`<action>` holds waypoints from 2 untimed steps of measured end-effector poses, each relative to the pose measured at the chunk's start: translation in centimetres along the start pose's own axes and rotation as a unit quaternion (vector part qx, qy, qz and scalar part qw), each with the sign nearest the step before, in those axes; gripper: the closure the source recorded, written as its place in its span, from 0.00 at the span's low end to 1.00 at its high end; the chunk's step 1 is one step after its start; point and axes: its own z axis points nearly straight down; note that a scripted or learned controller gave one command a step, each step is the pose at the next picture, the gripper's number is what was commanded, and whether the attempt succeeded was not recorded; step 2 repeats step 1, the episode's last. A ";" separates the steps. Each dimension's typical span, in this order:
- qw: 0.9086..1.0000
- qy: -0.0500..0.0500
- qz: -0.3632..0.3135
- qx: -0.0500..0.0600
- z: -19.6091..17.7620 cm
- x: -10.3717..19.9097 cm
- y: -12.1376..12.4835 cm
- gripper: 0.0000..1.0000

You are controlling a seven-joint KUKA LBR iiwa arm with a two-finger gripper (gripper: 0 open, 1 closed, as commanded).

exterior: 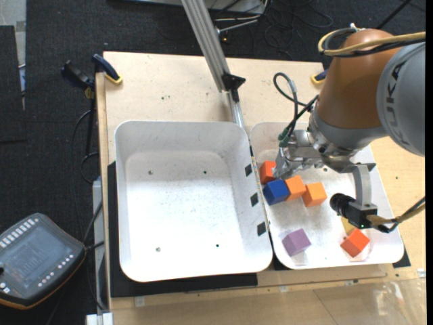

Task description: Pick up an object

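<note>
Though I cannot tell how its fingers stand, the gripper (292,162) hangs directly above the orange cube (295,185) — blue cube (276,192) touching its left

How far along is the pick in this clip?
Nothing looks picked yet: the blue cube, two orange cubes, purple cube and a red-orange block all lie in the right bin. In hand: the end effector sits low over the blue and orange cluster. Left: gripping and lifting one.
</note>
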 end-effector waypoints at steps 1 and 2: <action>1.000 0.000 0.000 0.000 1.3 5.5 2.2 1.00; 1.000 0.000 0.000 0.000 1.3 5.5 2.2 1.00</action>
